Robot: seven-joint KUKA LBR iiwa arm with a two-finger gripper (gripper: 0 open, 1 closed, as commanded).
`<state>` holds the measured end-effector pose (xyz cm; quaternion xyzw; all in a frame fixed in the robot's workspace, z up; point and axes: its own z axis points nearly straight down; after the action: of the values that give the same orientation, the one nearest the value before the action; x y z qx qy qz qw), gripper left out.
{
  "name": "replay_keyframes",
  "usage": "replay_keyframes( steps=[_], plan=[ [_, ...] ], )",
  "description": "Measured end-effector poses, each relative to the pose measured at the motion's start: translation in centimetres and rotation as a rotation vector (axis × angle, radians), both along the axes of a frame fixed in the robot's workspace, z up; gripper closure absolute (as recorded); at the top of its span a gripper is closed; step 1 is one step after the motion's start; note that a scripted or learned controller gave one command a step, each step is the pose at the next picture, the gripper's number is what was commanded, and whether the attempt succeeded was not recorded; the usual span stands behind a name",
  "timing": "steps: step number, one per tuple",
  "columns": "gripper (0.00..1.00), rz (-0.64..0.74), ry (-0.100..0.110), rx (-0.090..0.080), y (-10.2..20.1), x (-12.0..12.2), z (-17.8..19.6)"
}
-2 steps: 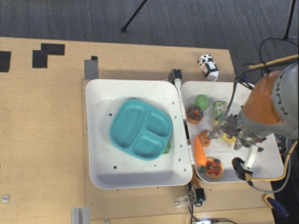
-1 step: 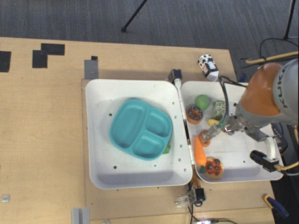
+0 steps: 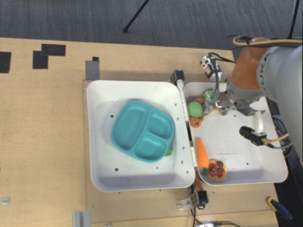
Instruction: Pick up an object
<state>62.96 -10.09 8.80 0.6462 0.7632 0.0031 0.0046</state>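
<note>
In the right bin (image 3: 246, 167), a green round object (image 3: 194, 109) lies against the left wall, with a small orange-brown piece (image 3: 196, 121) just below it and a small reddish piece (image 3: 200, 100) above it. An orange carrot (image 3: 202, 153) lies lower along the same wall, beside a red and yellow cluster (image 3: 217, 170) in the near corner. My gripper (image 3: 214, 101) hangs low at the bin's far left, just right of the green object. No object is seen in it.
The left bin (image 3: 102, 174) holds a teal divided plate (image 3: 143, 130), upside up and slightly tilted, with a bit of green (image 3: 169, 150) peeking from under its right edge. The grey arm (image 3: 279, 74) covers the right bin's far right corner.
</note>
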Motion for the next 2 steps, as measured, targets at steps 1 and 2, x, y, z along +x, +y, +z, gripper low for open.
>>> replay_keyframes(
  steps=[1,2],
  plan=[
    [0.0,0.284,0.042,0.004,-1.2,3.4,-0.3],
    [0.0,0.468,0.005,-0.006,-5.3,-5.3,0.0]
  ],
)
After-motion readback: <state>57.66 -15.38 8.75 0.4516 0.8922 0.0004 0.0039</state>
